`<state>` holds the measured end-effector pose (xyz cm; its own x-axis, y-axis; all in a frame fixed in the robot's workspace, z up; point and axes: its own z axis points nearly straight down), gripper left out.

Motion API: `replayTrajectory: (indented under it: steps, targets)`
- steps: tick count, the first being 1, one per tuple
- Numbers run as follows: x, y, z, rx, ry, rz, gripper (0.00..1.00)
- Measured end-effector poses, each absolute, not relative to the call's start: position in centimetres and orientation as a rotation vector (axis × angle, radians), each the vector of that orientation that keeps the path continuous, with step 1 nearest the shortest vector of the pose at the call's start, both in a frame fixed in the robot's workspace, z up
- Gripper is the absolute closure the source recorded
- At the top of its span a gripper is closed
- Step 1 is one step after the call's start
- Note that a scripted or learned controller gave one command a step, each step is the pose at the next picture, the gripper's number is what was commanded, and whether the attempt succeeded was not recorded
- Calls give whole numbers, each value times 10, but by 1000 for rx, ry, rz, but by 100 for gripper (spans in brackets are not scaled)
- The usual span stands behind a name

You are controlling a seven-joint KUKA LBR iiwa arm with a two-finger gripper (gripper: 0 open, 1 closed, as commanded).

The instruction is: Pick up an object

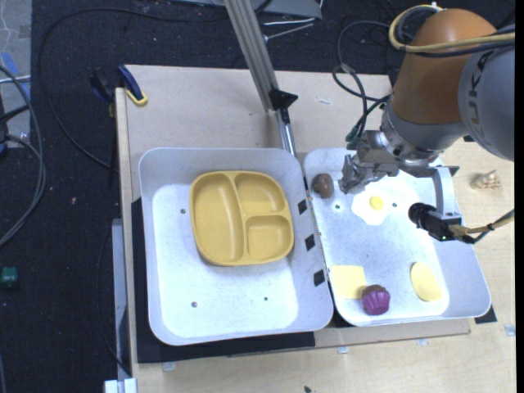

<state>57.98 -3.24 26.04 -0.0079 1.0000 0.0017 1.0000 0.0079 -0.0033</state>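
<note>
Grey arm (483,88) reads "UK" (cut off) above fried egg (371,209).

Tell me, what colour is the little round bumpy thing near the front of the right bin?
Purple; the small round bumpy toy is clearest in the camera view.

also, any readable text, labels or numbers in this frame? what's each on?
"UK", dark letters cut off at the frame edge, on the grey KUKA arm link.
Yellow divided plastic tray, white fried-egg toy, purple round toy: no markings seen.
</note>
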Motion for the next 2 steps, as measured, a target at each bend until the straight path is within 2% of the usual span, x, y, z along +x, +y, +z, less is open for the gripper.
replayTrajectory:
  steps: [1, 2]
  targets:
    - [548, 16, 246, -2212, -2226, 3, 100]
    - [529, 65, 249, -2210, -2228, 1, 100]
